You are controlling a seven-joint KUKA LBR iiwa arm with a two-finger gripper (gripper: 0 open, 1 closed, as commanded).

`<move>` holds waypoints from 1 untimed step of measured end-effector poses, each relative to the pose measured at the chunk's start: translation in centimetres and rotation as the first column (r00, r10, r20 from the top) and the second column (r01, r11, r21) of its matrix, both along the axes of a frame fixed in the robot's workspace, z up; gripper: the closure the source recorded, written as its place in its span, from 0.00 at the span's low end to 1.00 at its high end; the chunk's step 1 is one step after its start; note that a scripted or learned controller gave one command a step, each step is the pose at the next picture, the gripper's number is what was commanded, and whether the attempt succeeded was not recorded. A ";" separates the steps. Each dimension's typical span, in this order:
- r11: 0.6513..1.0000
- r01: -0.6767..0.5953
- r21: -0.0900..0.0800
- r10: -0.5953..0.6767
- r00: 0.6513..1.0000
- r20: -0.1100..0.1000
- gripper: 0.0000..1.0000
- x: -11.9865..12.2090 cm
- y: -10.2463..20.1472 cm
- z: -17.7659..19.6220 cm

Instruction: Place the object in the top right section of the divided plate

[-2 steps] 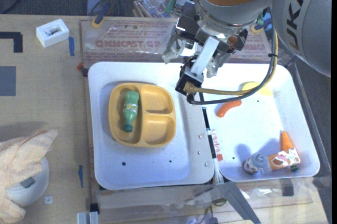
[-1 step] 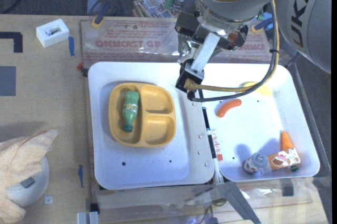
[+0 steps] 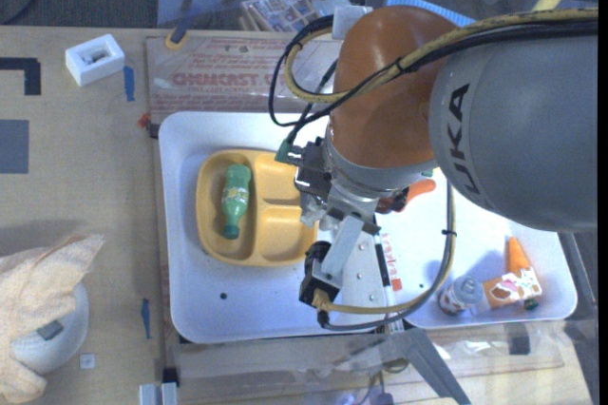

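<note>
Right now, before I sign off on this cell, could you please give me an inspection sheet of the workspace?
Surface: left bin and right bin, both white, side by side on a wooden bench.
Job's things: yellow divided plate in the left bin; green bottle lying in the plate's left compartment.
Clutter: carrot, small carton and clear bottle in the right bin.
Grippers: gripper above the plate's right side.
Cables: black cable loops beside the wrist; yellow cable runs along the arm.
Surroundings: white box and pale cloth on the bench, left of the bins.
</note>
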State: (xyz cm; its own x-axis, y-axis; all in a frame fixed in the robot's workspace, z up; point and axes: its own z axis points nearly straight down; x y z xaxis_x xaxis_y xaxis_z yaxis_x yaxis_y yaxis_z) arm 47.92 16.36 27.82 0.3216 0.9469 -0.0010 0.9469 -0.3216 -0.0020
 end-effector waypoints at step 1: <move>1.000 0.000 0.000 0.000 1.000 0.000 0.00 0.0 0.0 0.0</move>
